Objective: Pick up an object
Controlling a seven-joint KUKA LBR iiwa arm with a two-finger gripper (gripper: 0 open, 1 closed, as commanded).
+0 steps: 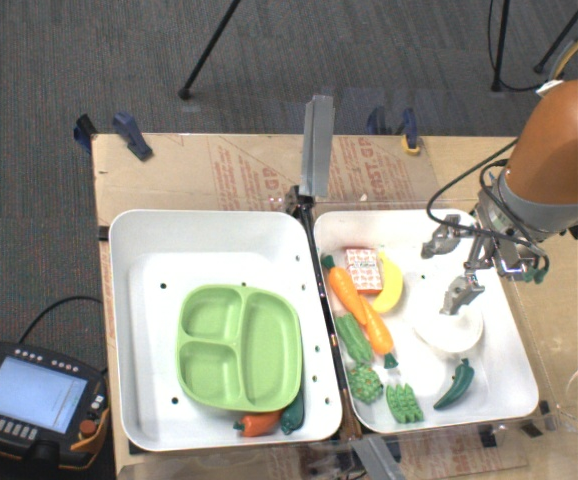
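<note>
Grey carpet surrounds the bench; the gripper (459,268) hangs over the right bin (524,373), jaws spread wide, holding nothing. A white bowl (449,332) lies just below the fingertips, nearest target.

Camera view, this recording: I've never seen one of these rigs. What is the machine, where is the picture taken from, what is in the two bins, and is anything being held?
One fixed camera looks down at a slant on a bench. The grey and orange robot arm reaches in from the right; its gripper hangs open above a white bowl in the right bin, holding nothing. That bin also has toy food: a carrot, a banana, a small red box, a cucumber and a dark green pepper. The left bin holds a green divided plate.
</note>
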